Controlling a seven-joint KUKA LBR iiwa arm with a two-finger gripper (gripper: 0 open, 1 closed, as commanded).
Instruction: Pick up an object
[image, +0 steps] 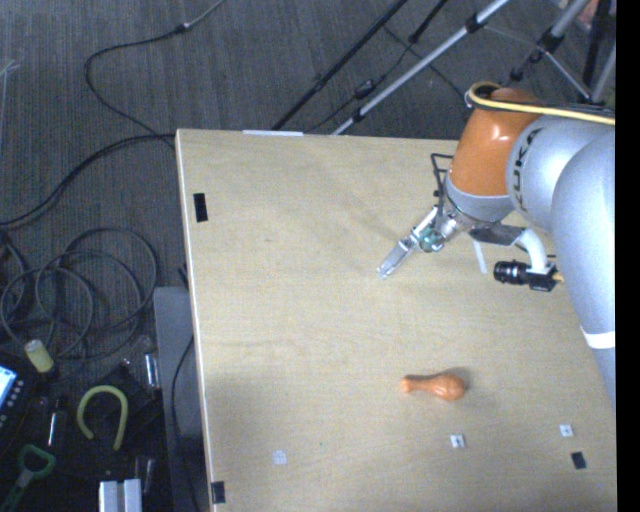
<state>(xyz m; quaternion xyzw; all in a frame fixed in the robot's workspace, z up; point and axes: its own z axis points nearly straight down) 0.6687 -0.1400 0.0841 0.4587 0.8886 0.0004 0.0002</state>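
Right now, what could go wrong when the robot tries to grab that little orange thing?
The small orange pear-shaped object lies on its side on the bare tan wooden board, so it might roll away if nudged. The gripper hangs well apart from it, farther up the board, so a program-driven reach could come down off target and shut on nothing.

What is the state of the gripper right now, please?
Gripper: cannot be told whether open or closed; it holds nothing visible and hangs over the bare bench, apart from the orange object.

Object below gripper (well apart)
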